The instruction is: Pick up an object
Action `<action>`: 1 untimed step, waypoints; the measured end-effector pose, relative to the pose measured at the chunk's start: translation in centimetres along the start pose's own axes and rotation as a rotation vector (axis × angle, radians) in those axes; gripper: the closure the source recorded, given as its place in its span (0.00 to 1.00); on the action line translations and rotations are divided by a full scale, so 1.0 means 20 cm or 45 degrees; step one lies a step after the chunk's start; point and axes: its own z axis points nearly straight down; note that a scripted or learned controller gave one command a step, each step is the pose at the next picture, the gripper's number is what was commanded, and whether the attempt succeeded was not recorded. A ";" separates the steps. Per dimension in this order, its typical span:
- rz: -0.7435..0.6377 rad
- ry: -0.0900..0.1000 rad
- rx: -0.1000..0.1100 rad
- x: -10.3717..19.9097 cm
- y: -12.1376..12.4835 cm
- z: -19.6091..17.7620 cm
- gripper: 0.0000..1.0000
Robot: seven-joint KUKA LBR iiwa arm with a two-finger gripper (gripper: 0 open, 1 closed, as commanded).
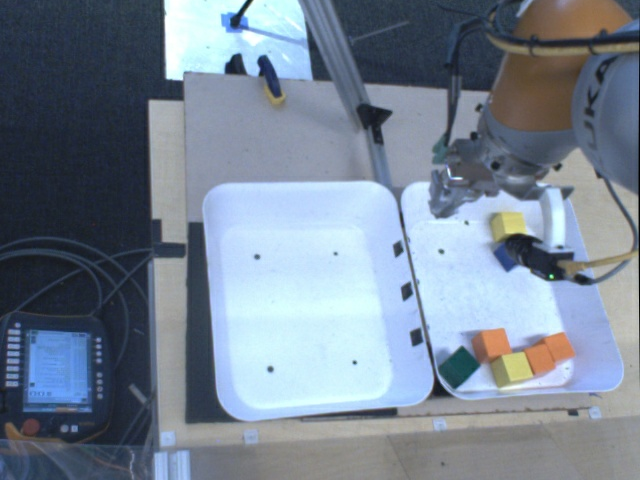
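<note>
One metal two-finger gripper of mine hangs over the right shallow white plastic bin's far-left corner, its opening impossible to judge, near one yellow cube and blue block, with five small blocks clustered along the near rim.

dark carpet lies left of and above the claw, around a tan bench. a bright floor patch sits up-left; a pendant lies far down-left.
</note>
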 end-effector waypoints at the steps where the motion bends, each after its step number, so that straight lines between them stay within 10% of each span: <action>1: 0.000 0.001 0.002 0.24 0.08 0.05 1.00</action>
